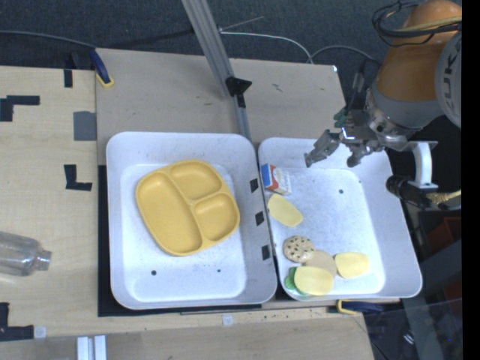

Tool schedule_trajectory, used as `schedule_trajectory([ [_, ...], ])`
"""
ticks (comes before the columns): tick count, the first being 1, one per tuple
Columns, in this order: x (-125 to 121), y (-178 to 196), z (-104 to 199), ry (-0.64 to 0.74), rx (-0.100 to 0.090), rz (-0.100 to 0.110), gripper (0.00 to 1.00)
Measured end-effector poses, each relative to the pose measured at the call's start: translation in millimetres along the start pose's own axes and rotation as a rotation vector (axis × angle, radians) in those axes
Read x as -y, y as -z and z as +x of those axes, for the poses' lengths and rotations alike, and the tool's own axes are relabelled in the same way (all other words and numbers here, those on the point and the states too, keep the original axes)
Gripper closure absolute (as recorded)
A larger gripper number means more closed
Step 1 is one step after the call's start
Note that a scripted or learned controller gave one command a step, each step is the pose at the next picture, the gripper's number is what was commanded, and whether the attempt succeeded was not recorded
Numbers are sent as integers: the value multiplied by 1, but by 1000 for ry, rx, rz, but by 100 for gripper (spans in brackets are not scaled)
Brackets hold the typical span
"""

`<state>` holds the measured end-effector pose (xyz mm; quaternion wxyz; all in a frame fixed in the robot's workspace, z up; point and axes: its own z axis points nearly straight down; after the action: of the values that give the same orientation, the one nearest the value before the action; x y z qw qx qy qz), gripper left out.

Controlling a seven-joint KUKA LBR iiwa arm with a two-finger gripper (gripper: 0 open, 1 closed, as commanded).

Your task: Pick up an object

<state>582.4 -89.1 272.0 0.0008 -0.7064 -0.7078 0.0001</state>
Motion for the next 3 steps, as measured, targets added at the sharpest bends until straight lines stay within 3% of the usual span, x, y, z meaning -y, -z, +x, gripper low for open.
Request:
schedule_trajectory([
  [1, 0, 10, 1, 1, -2, 1, 100],
  [2, 1, -53, -83, -8, 4, 6, 100],
  [3, -56, -85, 12, 8, -1, 1, 100],
])
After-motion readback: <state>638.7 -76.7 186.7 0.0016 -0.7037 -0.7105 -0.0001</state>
